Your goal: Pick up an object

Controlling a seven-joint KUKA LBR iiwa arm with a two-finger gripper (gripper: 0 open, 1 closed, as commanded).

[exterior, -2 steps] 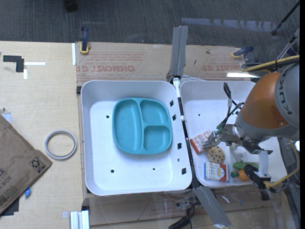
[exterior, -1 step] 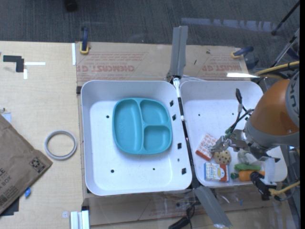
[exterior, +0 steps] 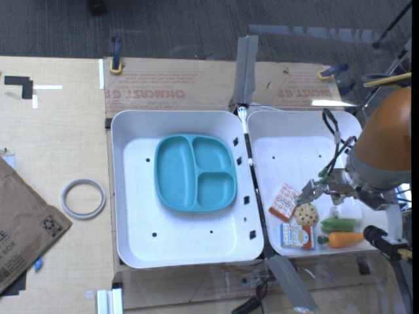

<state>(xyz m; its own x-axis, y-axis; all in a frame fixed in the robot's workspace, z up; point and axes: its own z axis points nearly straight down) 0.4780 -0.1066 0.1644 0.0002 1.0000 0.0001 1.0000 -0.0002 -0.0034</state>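
Observation:
In the right bin (exterior: 288, 133), several small toy foods lie near the front right corner: a red and white packet (exterior: 283, 201), a round cookie (exterior: 305, 214), a small colourful box (exterior: 296, 235), a green vegetable (exterior: 339, 223) and an orange carrot (exterior: 344, 239). My gripper (exterior: 313, 191) hangs low over this cluster, just above the cookie and to the right of the packet. Nothing is visibly held in it. The arm's orange band (exterior: 393, 133) rises behind it on the right.
A teal divided plate (exterior: 195, 173) lies in the left bin (exterior: 131, 241). A grey tape ring (exterior: 83, 197) and a brown cardboard piece (exterior: 26, 227) rest on the bench to the left. Cables run along the arm's wrist.

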